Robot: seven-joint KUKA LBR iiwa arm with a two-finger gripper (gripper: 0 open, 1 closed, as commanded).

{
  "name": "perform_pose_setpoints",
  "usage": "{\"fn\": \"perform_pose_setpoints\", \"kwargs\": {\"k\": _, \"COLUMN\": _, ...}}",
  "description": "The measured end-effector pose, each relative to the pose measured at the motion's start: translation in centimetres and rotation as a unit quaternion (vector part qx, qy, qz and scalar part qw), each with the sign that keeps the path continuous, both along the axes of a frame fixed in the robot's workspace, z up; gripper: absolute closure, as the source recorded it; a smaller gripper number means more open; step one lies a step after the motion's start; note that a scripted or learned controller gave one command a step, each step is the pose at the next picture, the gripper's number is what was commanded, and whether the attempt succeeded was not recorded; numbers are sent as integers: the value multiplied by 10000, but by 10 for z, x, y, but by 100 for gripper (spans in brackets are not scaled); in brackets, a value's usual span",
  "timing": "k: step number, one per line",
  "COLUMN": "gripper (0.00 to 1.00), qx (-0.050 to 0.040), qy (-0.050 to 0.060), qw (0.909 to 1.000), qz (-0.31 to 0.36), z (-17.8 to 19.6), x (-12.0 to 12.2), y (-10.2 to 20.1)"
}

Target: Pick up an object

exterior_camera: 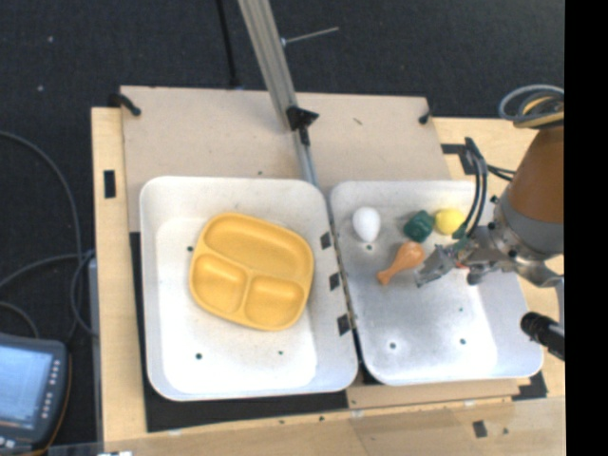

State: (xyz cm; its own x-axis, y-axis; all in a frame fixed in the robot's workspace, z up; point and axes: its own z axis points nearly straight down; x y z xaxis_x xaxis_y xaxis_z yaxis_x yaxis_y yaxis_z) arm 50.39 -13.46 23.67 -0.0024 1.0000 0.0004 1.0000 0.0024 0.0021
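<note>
In the right bin (427, 350) lie a white egg-shaped object (366, 223), a dark green object (418, 225), a yellow ball-like object (449, 221) and an orange drumstick-shaped toy (403, 260). My gripper (439, 264) hangs low over the bin's middle right, just right of the orange toy's thick end and below the green and yellow objects. Nothing shows between its fingers.
The left bin (171, 350) holds a yellow divided tray (251, 271). A slanted metal pole (271, 55) rises from the bench behind the bins. Cables (475, 174) hang by the arm at the right bin's far right corner.
</note>
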Motion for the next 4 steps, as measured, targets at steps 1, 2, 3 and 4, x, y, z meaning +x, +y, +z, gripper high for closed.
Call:
{"fn": "perform_pose_setpoints", "kwargs": {"k": 1, "gripper": 0, "qx": 0, "qy": -3, "qw": 10000, "qz": -13, "z": 0, "x": 0, "y": 0}}
{"fn": "perform_pose_setpoints", "kwargs": {"k": 2, "gripper": 0, "qx": -4, "qy": 24, "qw": 10000, "qz": -23, "z": -47, "x": -1, "y": 8}}
{"fn": "perform_pose_setpoints", "kwargs": {"k": 3, "gripper": 0, "qx": -5, "qy": 23, "qw": 10000, "qz": -23, "z": -92, "x": 0, "y": 14}}
{"fn": "perform_pose_setpoints", "kwargs": {"k": 4, "gripper": 0, "qx": -8, "qy": 14, "qw": 10000, "qz": -18, "z": -138, "x": 1, "y": 13}}
